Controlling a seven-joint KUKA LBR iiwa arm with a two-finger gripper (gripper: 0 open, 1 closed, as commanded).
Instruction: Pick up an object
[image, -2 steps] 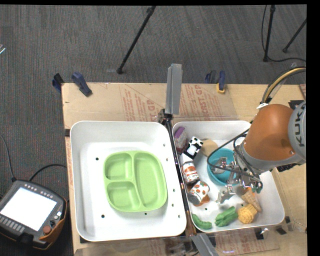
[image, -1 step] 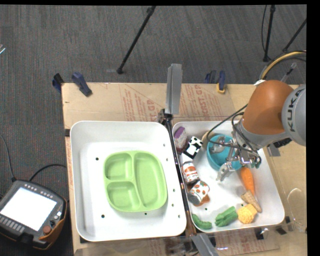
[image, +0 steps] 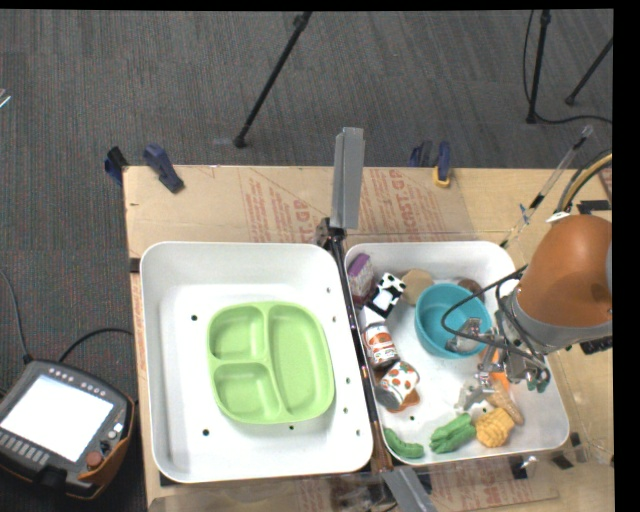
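Note:
In the right bin (image: 540, 425), my gripper (image: 492, 388) hangs low near the front right corner, under the arm's orange band (image: 568, 280). It sits just above a yellow ridged toy (image: 494, 428) and a green toy (image: 452, 433), close to both. A teal bowl (image: 450, 318) lies just behind it. Left of the gripper are a red-labelled can (image: 380, 348) and an orange-spotted white object (image: 400, 385). The wrist and its cables hide the gripper's tips.
A black-and-white cow-patterned object (image: 388, 293) and a purple item (image: 359, 268) lie at the right bin's back left. Another green piece (image: 404, 443) rests by the front wall. The left bin (image: 180, 290) holds a green divided plate (image: 270, 362). A grey post (image: 348, 180) stands behind the bins.

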